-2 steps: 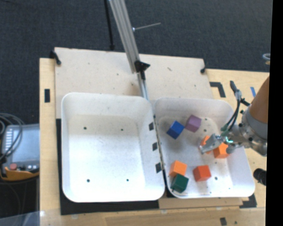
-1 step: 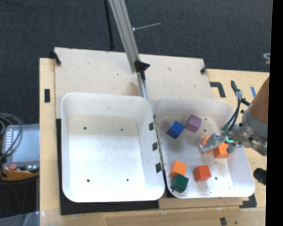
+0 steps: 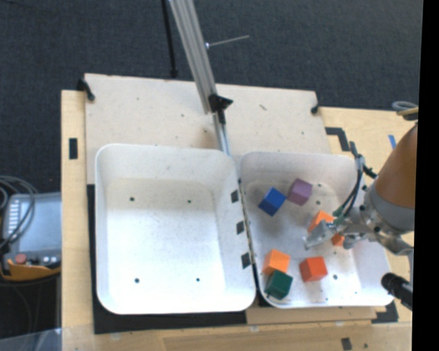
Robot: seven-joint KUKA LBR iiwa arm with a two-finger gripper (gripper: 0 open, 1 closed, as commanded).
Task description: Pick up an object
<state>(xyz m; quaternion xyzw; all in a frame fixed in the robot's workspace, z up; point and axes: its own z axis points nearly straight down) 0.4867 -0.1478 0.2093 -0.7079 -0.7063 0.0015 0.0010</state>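
Camera view from above the bench [image 3: 71, 202]: we note two white bins side by side, left bin [image 3: 167, 227] and right bin [image 3: 306, 174]. All loose items sit in the right bin: blue cube [image 3: 272, 201], purple cube [image 3: 300, 190], orange cube [image 3: 277, 262], green cube [image 3: 279, 284] touching the orange one just below it, red cube [image 3: 313, 269], and a small orange block [image 3: 320, 221] right at the pincer.

The arm [image 3: 400, 177] reaches in from the right, and the pincer [image 3: 325, 231] is low in the right bin, against the small orange block. Metal parts and cables clutter that spot, so we cannot tell whether the pincer is wide or narrow, nor whether the block sits between its tips.

Our judgement: the step in hand is the grasp on the small orange block. To do it well, we would centre the pincer over the block, straddle it squarely across flat faces, and go fully down before closing. The red cube lies near, below; a skewed approach could nudge it. Lift straight up and slowly, and confirm the block rises with the tips.
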